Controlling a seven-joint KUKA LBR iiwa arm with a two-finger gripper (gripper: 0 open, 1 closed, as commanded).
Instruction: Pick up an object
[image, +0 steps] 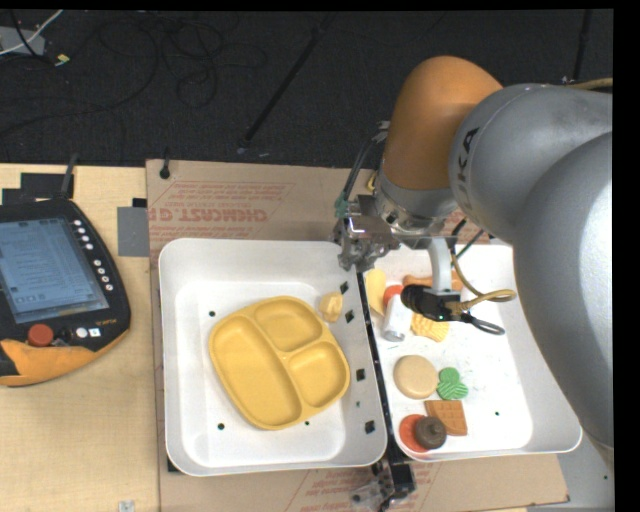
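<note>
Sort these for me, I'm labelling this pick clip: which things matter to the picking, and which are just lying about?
Job:
gripper
toy food pile in right bin
small yellow piece
yellow divided tray in left bin

Lying about:
teach pendant
cardboard sheet

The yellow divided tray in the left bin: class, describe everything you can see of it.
The yellow tray is a smooth, plastic-looking dish with rounded corners and three compartments, one long and two smaller, all bare. It lies flat and face up, turned at a slant, on the floor of the left bin, near its middle. A small pale yellow lump sits just beyond its upper right corner.
</note>
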